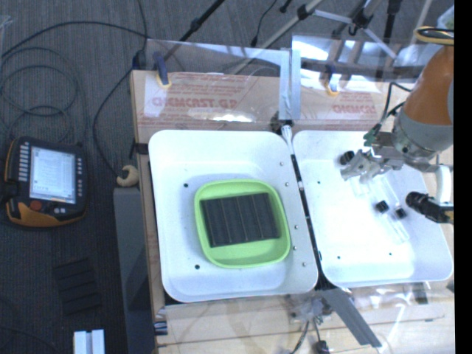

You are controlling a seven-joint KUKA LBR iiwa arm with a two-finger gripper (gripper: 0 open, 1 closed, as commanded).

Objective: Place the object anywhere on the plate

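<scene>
Pick phase, not place, as far as I can judge. The green plate [241, 253] sits mid left bin [169, 198] with nothing on it but its dark ribbed insert [240, 220], so the object isn't there yet. The arm [431, 94] reaches in from the right and hangs over the right bin [346, 264], with the gripper [359, 164] above the bin's back half. Can't tell how wide the gripper is set or whether it has anything in it, too small and cluttered from here. The only candidates for the object are two small black pieces [381, 206] on the right bin's floor. They're close together, a little toward the front from the gripper and apart from it. Can't say what they are, or whether they're one thing or two. If that's the object, the next move is shift frontward, drop over a piece, close, lift clear, cross the two rims where the bins meet, and lower over the plate. The plate is a wide target, so placement should be forgiving. The grasp looks like the weak link, since a tiny low piece on a slick white floor could skid or get missed. Both bins are shallow, glossy, round-cornered, side by side on a pale bench [147, 109], with a clear sheet with red lettering [214, 98] along the back. The floor is dark carpet [66, 65]. A teach pendant [44, 179] with a lit screen lies off to the left, black cables [96, 43] loop around it, and stand legs [324, 2] cross behind the bench.
</scene>
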